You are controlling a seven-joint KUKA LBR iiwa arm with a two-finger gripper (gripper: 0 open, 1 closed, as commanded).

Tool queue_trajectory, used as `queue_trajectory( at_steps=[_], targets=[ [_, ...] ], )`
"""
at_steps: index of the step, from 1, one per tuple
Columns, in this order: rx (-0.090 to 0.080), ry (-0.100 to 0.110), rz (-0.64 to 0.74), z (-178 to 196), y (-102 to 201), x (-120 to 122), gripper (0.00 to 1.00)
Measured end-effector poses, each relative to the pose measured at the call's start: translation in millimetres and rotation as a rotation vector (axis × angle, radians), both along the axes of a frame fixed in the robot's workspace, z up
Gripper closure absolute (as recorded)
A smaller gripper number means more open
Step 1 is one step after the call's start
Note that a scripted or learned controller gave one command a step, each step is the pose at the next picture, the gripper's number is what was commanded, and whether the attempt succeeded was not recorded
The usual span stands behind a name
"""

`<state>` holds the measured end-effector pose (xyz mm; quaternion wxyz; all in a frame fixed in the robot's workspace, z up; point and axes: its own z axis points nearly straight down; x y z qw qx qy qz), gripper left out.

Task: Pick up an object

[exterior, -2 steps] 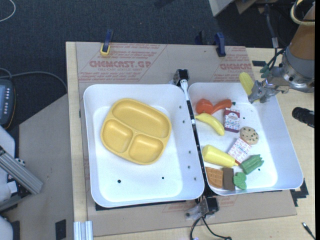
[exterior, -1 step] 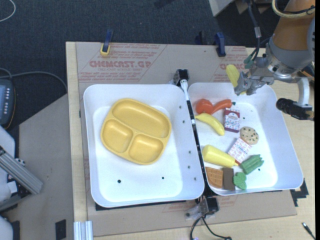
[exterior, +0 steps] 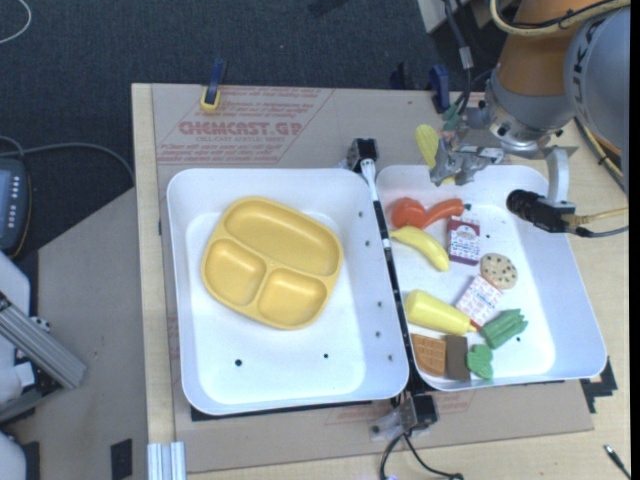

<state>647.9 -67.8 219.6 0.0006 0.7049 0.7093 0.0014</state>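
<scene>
**A:** Where is the gripper (exterior: 452, 168)?

**B:** Over the far end of the right bin (exterior: 560, 268), just above its back rim. The grey arm (exterior: 560, 58) with its orange band comes in from the upper right.

**A:** Is it holding anything?

**B:** I cannot tell. The tip is small and dark from this angle, and nothing visible sits in it. A pale yellow piece (exterior: 428, 144) lies just beside it on the bin's far edge, but I cannot tell if they touch.

**A:** What lies in that bin?

**B:** Just below the gripper, an orange carrot (exterior: 425, 211), then a yellow banana (exterior: 421, 247). Beside them a small red box (exterior: 464, 241) and a cookie (exterior: 498, 270). Nearer the front, a yellow corn cob (exterior: 437, 312), a pink and white packet (exterior: 480, 300), a green vegetable (exterior: 503, 327), and a cracker (exterior: 429, 353) touching a brown block (exterior: 456, 356).

**A:** And the left bin (exterior: 200, 348)?

**B:** It holds a yellow divided tray (exterior: 271, 261), lying flat, three compartments.
</scene>
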Motion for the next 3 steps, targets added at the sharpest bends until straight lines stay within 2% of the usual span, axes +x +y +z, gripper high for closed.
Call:
queue_trajectory(
  at_steps=[1,2,3],
  targets=[
    [-0.002,-0.001,-0.004,-1,10,24,1.00],
    [0.000,0.004,-0.005,14,17,10,1.00],
    [-0.002,0.006,-0.006,-5,13,17,1.00]
  ],
)
